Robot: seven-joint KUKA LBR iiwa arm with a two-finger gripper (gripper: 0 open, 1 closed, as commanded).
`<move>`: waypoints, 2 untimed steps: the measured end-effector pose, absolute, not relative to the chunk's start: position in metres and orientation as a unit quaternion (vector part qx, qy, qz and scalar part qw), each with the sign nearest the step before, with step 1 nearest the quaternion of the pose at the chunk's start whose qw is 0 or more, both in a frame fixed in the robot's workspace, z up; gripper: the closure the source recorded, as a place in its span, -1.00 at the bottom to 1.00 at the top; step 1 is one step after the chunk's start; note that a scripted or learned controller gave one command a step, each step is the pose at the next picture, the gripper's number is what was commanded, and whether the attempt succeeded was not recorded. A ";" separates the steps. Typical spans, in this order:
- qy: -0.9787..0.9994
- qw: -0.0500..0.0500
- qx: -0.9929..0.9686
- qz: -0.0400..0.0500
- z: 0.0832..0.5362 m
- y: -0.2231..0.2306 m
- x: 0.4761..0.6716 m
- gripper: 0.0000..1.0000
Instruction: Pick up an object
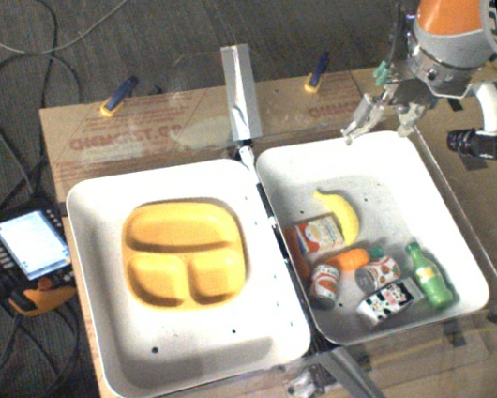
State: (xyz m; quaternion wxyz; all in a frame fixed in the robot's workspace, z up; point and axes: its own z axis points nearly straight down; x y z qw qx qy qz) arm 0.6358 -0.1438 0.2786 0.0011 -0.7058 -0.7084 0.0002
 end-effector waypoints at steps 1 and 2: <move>-0.693 0.001 -0.721 0.003 0.136 -0.153 0.633 -1.00; -0.748 -0.014 -0.663 -0.008 0.098 -0.138 0.590 -1.00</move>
